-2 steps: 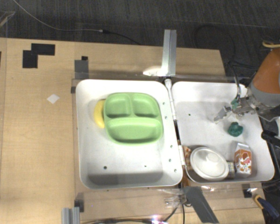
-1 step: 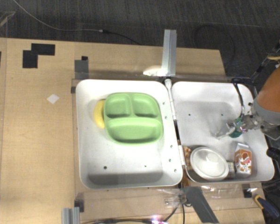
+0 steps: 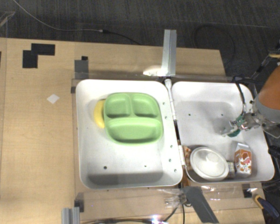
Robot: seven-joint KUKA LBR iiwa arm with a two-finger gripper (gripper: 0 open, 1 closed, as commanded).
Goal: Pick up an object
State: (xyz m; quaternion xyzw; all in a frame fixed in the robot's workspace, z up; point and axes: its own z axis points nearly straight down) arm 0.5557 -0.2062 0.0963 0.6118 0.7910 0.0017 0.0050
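Carton: small red-and-white printed carton (image 3: pixel 243 160), right of round white bowl (image 3: pixel 209 163); light, crushable; pinch flat sides.
Gripper: two-finger gripper (image 3: pixel 233 127) above bowl; grip unclear.

The grey arm with its orange band (image 3: pixel 276 91) reaches in over the right bin's (image 3: pixel 200 97) far right side. Its gripper (image 3: pixel 234 129) hangs low above the bin's floor, pointing toward the bin's centre.
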